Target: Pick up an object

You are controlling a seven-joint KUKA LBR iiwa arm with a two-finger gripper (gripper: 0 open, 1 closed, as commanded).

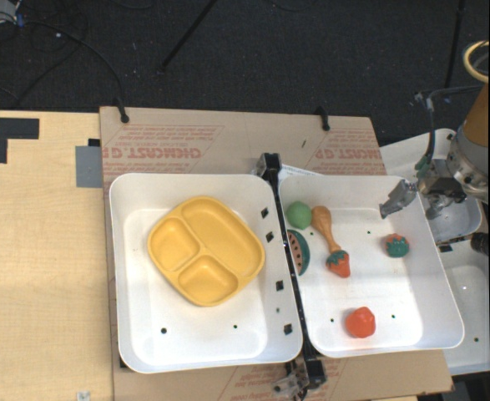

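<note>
The right bin (pixel 445 307) holds several small toys. A green ball (pixel 299 215) lies at its far left, touching a tan wooden stick (pixel 325 228) that ends at a red strawberry-like piece (pixel 338 263). A watermelon-slice toy (pixel 298 251) leans on the divider. A small red-and-green piece (pixel 396 245) sits near the right wall, and a red round piece (pixel 361 322) lies near the front. My gripper (pixel 416 197) hangs over the bin's far right corner, above and slightly behind the small red-and-green piece, with nothing visibly in it.
The left bin (pixel 136 307) holds a yellow divided plate (pixel 205 250). A black divider rail (pixel 284 266) runs between the bins. Cardboard lies under both bins, and a wooden bench top (pixel 36 266) extends to the left.
</note>
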